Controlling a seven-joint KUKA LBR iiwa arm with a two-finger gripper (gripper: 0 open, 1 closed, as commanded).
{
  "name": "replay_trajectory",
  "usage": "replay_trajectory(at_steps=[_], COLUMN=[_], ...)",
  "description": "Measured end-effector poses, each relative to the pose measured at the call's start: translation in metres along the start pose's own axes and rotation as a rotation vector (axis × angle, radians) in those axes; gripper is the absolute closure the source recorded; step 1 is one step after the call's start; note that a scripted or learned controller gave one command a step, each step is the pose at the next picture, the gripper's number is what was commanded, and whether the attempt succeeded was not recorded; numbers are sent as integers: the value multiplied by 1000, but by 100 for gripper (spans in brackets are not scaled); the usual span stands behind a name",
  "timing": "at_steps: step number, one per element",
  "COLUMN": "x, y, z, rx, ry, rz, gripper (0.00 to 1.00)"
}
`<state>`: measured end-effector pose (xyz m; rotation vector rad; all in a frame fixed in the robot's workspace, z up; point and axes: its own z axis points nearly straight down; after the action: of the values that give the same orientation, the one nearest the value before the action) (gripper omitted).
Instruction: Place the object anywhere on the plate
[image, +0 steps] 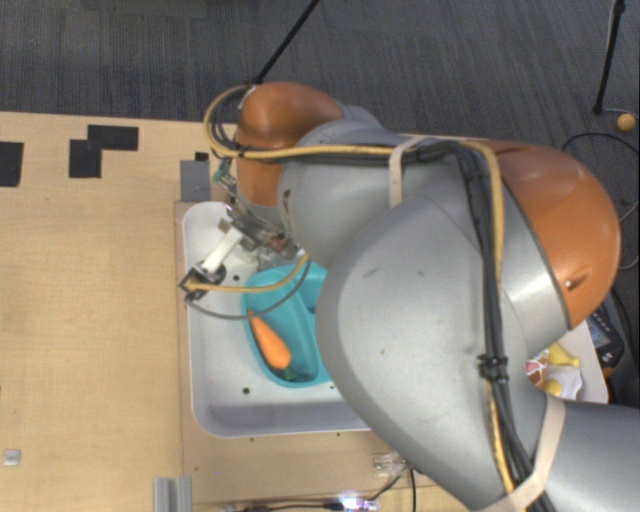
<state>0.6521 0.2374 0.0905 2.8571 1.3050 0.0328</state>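
Arm, grey w/ orange band above the wrist, is by far the biggest thing here: it comes in from the right and covers most of the right half of the table, incl. the right part of the bin. Table is pale wood, w/ a few black marks near its far left corner; dark carpet beyond its far edge. White bin sits right of the table's middle, w/ its left wall and near-left corner in plain sight. Teal plate lies inside the bin, approx. mid-bin, its right side hidden under the arm. Hand is over the bin's far-left corner, just beyond the plate's far rim; whether it's spread or pressed together: can't tell, wrist blocks it. Nothing seen held in it. Carrot lies flat on the plate's left part, orange body slanted, narrow end twd the bin's far-left corner, green stub twd the near side. Carrot and hand are apart, not touching.
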Motion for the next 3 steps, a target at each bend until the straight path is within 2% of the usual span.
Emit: replay_trajectory(at_steps=[1,2,3], x=[6,8,5], y=[10,11,6], z=[4,1,-139], rx=[9,3,3], ry=[-13,-3,-6], rz=[153,419,649], gripper=[100,100,100])
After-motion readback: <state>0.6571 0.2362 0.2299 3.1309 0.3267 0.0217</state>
